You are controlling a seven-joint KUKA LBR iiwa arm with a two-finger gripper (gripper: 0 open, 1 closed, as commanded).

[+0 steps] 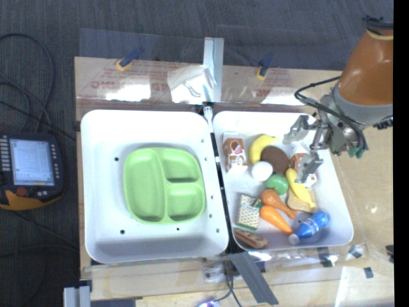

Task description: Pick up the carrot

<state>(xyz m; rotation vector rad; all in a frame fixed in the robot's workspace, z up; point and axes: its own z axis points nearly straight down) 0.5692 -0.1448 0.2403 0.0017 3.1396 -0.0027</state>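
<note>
While the arm [367,69] reached in from the right, its claw [308,147] hung over the upper right part of the right bin [342,203], with its 2 fingers spread apart and nothing between them. The carrot [275,218] lay well below the claw, in the lower middle of that bin, its orange body slanting toward the lower right. An orange, pear-shaped toy [271,199] lay just above it, touching or nearly so. A small patterned packet [248,211] sat just to the carrot's left, and a blue bottle [310,225] lay near its right end. Higher up in the bin were a green ball [277,183], a white egg [261,171], a brown round piece [275,158] and a yellow banana [259,146]. The left bin [102,139] held a green divided plate [165,184]. Both bins sat side by side on the table [377,190].
</note>
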